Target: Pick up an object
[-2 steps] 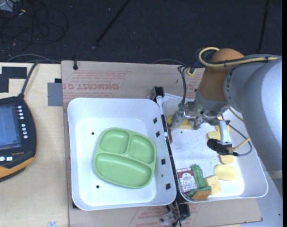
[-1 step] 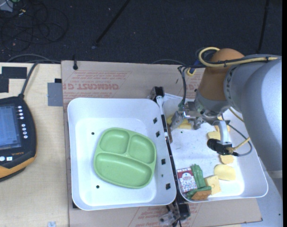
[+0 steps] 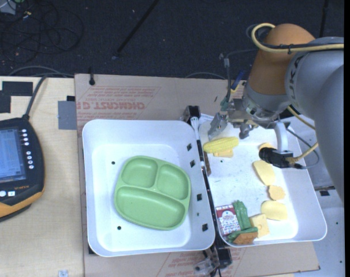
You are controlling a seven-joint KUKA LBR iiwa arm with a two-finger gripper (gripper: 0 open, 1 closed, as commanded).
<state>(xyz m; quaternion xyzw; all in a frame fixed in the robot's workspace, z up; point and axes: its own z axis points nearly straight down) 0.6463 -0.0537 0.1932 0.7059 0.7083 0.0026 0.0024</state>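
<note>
**Gripper over the corn**

The gripper (image 3: pixel 231 126) hangs spread wide above the right bin's (image 3: pixel 313 224) far left corner, grasping nothing. One finger (image 3: pixel 216 123) stands left, the other (image 3: pixel 244 131) right. The corn (image 3: pixel 220 146) lies just below them on the bin floor; whether the tips touch it is unclear.

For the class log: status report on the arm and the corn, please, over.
Gripper low over right bin's far end, directly above corn cob. Grasp unconfirmed. Yellow pieces lie nearby, apart.
</note>
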